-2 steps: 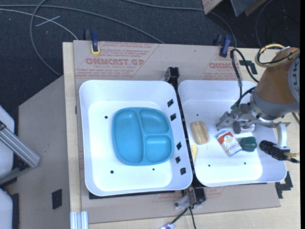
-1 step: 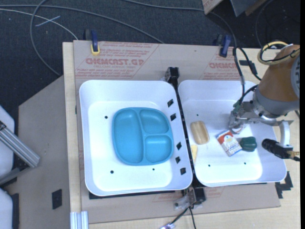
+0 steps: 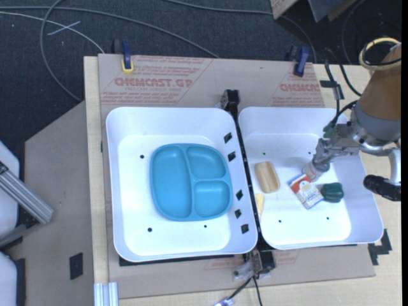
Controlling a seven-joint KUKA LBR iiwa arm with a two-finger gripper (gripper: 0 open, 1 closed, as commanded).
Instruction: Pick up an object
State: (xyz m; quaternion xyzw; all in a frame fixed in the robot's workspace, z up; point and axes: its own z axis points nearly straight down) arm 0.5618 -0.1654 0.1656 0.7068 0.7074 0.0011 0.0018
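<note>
The right bin [image 3: 331, 231] holds three small objects. A tan, bread-like block [image 3: 266, 176] lies near its left wall. A small red, white and blue box [image 3: 306, 192] sits in the middle, and a dark green piece [image 3: 332, 192] lies just right of it. My gripper [image 3: 316, 170] reaches down from the right, its tip right above the upper edge of the box. I cannot make out whether it touches the box.
The left bin [image 3: 127, 234] carries a blue divided plate [image 3: 190, 181]. A black hinge strip with clips [image 3: 237, 171] runs between the bins. A thin yellow sliver [image 3: 259, 201] rests against the right bin's left wall. Cables trail over the dark floor behind the bench.
</note>
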